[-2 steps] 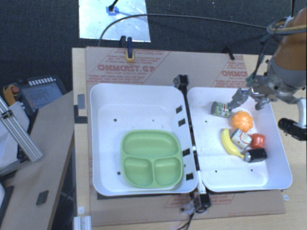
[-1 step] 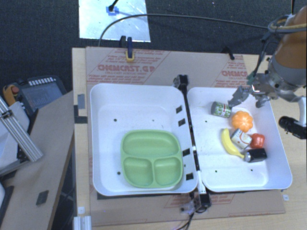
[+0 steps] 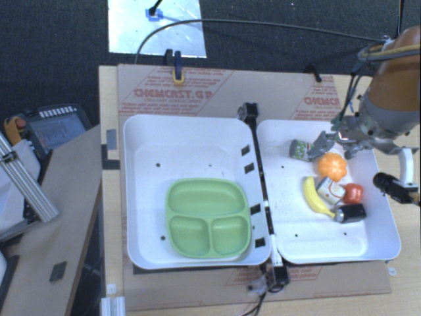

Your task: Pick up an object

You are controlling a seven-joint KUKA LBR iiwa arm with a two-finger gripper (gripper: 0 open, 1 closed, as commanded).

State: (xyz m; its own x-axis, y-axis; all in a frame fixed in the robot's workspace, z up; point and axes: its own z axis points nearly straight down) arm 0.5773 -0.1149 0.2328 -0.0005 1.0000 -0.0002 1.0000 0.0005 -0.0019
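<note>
The arm reaches in from the right over the far side of the right bin [image 3: 375,245], its hand [image 3: 334,142] hanging just above the orange [image 3: 332,166] — whether it is apart or together I cannot tell. The orange sits in a tight cluster with a banana [image 3: 314,199], a small red thing [image 3: 354,192] and a black cylinder [image 3: 351,213], a green-and-white can [image 3: 300,150] just left of the hand. A green divided plate [image 3: 208,217] lies in the left bin [image 3: 141,176]
</note>
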